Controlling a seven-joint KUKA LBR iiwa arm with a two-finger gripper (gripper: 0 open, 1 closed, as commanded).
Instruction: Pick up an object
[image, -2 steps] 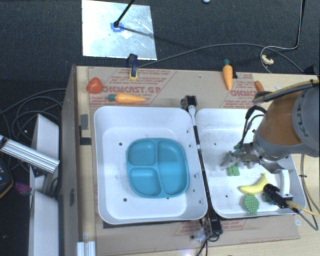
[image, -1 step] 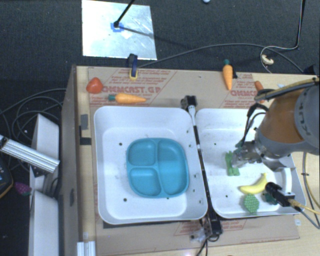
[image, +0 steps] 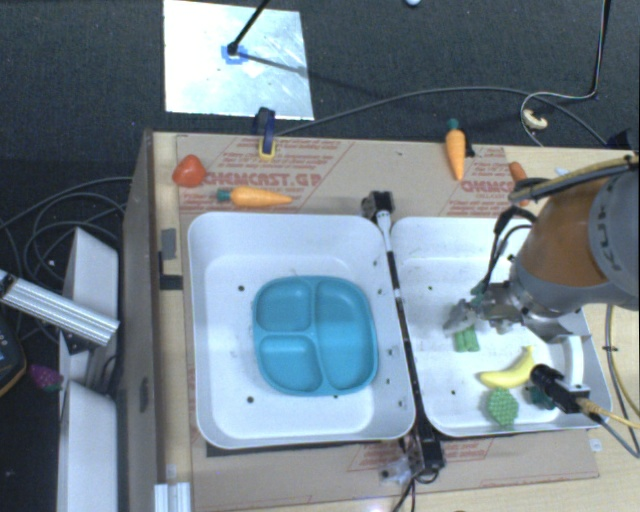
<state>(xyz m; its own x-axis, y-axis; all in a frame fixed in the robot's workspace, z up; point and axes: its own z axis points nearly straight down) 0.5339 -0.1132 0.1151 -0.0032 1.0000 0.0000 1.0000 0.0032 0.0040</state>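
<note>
In the right bin (image: 440, 250), the claw (image: 468, 318) hangs just above a small green block (image: 467, 341), its grip impossible to judge, near a banana (image: 508, 370).

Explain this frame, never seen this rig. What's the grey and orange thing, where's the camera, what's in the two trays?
The grey machine with the orange band is a robot arm reaching in from the right. Its job is to pick up an object. The single camera is fixed above the bench and looks down at a slant.

Two shallow white bins sit side by side. The left bin holds a blue divided plate. The right bin holds a small green block, a yellow banana and a bumpy green toy.

The arm's tool sits low in the right bin, right at the green block. I cannot tell from this angle whether it is gripping anything.

On the cardboard behind the bins lie toy carrots and a red toy.
</note>
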